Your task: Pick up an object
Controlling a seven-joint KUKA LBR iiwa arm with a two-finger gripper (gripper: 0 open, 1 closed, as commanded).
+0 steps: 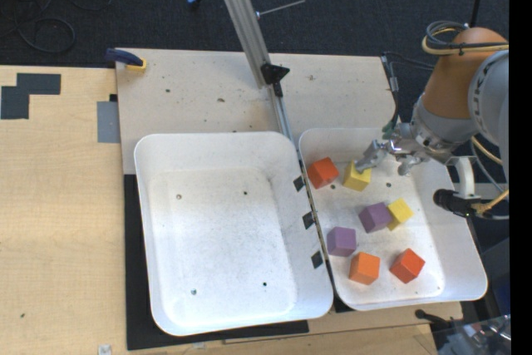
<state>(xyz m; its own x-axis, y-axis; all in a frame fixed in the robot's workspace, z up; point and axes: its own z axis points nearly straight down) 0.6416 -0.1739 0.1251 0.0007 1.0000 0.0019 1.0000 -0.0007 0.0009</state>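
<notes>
Seven small cubes lie in the right bin (465, 283), a shallow white tray with rounded corners; the left bin (166, 154) beside it is the same smooth plastic, flecked with a few dark specks. The cubes are matte, foam-like blocks with crisp edges: an orange cube (323, 172) near the bin's left wall, a yellow cube (358, 177) just beside it, a purple cube (375, 217) touching a second yellow one (400, 212), another purple one (341, 241) lower left, and an orange one (364, 268) near a red one (407, 265) toward the front.

The gripper (392, 155) (bare grey metal) hangs over the right bin's far end, its fingers spread apart and grasping nothing; one fingertip reaches close above the first yellow cube. The table (199, 91) is pale, scuffed board.
</notes>
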